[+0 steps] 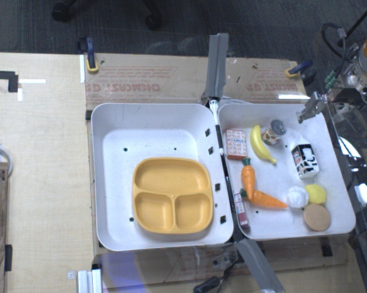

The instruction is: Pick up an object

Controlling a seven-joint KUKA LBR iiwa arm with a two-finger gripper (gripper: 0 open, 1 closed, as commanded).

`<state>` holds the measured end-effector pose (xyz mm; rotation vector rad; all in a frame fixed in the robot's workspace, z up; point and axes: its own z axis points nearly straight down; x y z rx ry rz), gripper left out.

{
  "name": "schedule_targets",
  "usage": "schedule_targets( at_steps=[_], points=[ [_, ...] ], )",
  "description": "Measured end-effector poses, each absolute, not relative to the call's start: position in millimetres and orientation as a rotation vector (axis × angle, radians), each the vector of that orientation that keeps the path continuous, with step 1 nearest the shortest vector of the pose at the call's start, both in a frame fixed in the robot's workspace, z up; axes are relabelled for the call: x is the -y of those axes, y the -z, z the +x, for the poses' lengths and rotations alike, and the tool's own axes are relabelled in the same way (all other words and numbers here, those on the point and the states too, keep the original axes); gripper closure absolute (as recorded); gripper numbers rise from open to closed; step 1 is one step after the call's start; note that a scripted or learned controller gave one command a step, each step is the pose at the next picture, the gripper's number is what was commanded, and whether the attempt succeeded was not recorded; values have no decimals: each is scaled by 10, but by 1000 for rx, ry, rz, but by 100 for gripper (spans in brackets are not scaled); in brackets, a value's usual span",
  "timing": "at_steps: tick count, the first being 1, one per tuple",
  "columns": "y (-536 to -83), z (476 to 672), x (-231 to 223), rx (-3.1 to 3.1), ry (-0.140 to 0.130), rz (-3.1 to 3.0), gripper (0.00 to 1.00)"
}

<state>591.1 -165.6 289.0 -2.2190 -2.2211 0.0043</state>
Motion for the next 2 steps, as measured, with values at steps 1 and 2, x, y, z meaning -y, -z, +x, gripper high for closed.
schedule_targets(
  at_steps=[1,2],
  points=[
    [-1894,6070,1304,2310,-4,-2126,0],
    [-1263,6214,1595,1897,-2,-2504,0]
  ],
)
